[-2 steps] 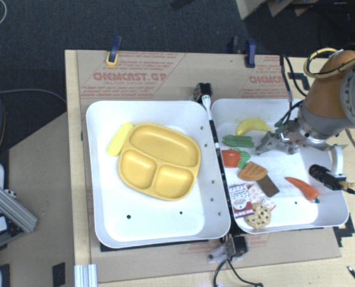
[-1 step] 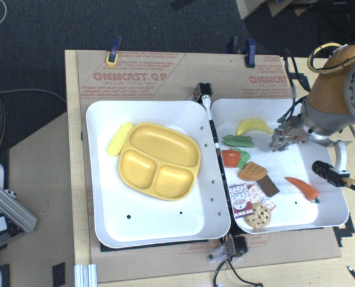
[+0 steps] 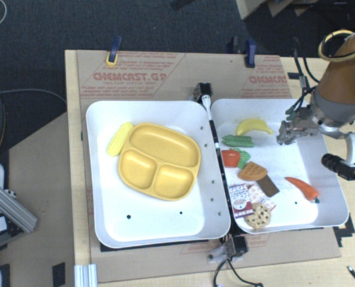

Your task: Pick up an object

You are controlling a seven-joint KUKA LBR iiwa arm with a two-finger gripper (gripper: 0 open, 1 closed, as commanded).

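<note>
My gripper (image 3: 287, 134) hangs over the back right part of the right bin (image 3: 330, 211), just right of a yellow banana (image 3: 254, 126). Nothing shows in its grasp. Below the banana lie a green pod (image 3: 238, 141), a red and green vegetable (image 3: 232, 158), a brown wedge (image 3: 253, 172) and a dark brown bar (image 3: 268, 187). An orange-red pepper (image 3: 302, 188) rests toward the bin's right side. A printed packet (image 3: 241, 195) and a cookie (image 3: 258, 216) sit at the front.
The left bin (image 3: 106, 208) holds a yellow divided plate (image 3: 159, 160) with a corn cob (image 3: 119, 139) at its back left edge. The arm's orange band (image 3: 342, 79) rises at the right. Clamps (image 3: 112, 52) sit at the bench's far edge.
</note>
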